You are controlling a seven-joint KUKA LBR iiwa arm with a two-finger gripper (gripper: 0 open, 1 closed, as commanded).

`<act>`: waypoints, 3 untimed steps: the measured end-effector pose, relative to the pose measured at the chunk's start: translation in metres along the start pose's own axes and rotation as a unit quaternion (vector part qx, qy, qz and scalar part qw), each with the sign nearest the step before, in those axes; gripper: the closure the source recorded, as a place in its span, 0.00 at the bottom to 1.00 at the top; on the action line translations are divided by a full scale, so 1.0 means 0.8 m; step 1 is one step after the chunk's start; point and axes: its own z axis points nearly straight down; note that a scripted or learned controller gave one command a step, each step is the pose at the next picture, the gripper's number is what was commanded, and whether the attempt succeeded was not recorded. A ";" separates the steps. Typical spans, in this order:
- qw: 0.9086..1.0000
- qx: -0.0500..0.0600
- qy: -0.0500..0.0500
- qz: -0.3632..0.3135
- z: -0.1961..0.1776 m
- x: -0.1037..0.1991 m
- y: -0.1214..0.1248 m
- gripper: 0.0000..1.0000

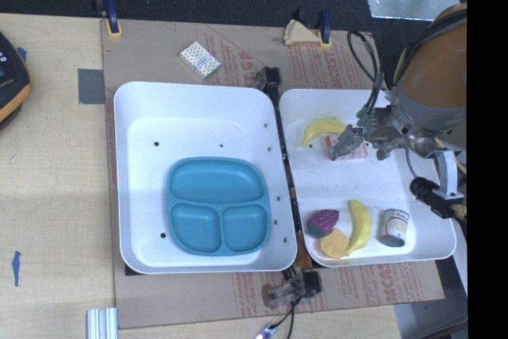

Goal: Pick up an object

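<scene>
Well left of the fingers, a blue divided tray [218,205] is lying in the left bin [135,111], apart from the graspable items. Just left of the gripper [346,147], a banana [321,129] is resting on the right bin [298,103] floor; whether its fingers are released or clenched I cannot tell. Below them, a purple fruit [322,221], another banana [359,223] and a can [393,227] are sitting clustered, likely scattered as pick targets.

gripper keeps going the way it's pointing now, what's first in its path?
Probably the banana. The gripper sits low in the right bin, pointing toward the picture's left, with that banana just ahead and slightly up-picture. Depth is unclear from above, so it may meet the bin floor first.
</scene>
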 end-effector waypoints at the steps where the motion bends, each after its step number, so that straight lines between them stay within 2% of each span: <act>1: 1.000 0.000 0.000 0.000 0.038 -0.066 -0.092 0.00; 2: 1.000 0.000 0.000 0.000 0.144 -0.055 -0.085 0.00; 3: 1.000 0.001 0.000 -0.002 0.132 -0.056 -0.085 1.00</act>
